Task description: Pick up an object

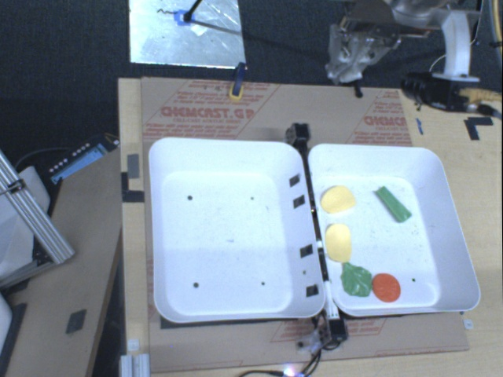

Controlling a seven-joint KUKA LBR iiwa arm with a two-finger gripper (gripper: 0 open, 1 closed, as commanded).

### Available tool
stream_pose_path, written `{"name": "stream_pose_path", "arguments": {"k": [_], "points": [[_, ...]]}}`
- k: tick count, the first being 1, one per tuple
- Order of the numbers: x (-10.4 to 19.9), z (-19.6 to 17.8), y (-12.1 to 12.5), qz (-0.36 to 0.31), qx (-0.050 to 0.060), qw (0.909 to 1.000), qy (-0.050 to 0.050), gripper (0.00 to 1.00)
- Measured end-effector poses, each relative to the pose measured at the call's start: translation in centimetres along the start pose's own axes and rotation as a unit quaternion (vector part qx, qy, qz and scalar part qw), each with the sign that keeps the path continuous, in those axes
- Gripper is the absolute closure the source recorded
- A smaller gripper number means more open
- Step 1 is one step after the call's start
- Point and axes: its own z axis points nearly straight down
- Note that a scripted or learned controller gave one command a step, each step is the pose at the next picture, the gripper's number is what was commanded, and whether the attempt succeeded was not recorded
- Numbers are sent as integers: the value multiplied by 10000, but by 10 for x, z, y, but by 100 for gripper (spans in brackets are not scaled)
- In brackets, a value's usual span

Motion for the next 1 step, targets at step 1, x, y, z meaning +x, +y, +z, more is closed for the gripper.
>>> {"name": "stream_pose_path", "arguments": {"k": [1], "points": [[18,-1,-21,-43,7,10000,15,100]]}}
